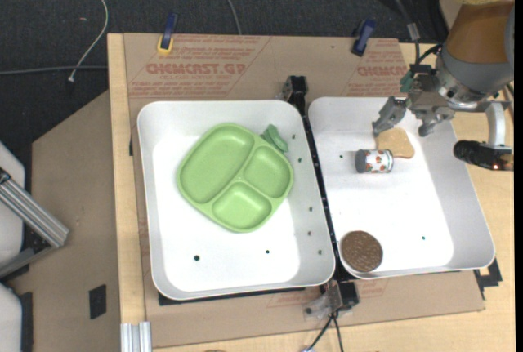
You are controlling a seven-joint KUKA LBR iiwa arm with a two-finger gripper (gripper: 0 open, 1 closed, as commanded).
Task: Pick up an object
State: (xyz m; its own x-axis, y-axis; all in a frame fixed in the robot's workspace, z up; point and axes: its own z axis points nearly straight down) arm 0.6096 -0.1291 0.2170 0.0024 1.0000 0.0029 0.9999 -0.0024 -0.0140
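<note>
Two shallow white bins sit side by side on a cardboard-covered surface [245, 56], seen from above at a slant. The left bin [163, 260] holds a green divided plate [235, 176] with three compartments; a small green object [276, 138] lies touching its upper right rim. The right bin [441, 220] holds three things: a tan, flat, bread-like piece [399, 142] near the upper middle, a small can [375, 161] lying on its side just below and left of that piece, and a brown round disc [361, 251] at the bin's near left corner, well apart from the other two. The arm [478, 32] enters from the right, its orange band above a grey wrist. The tool [408, 122] hangs over the upper part of the right bin with its two fingers spread wide, one on either side of the top of the tan piece; nothing sits between them. Whether the fingertips touch the tan piece cannot be told. Two blue clamps [169, 25] grip the far edge of the cardboard.
</note>
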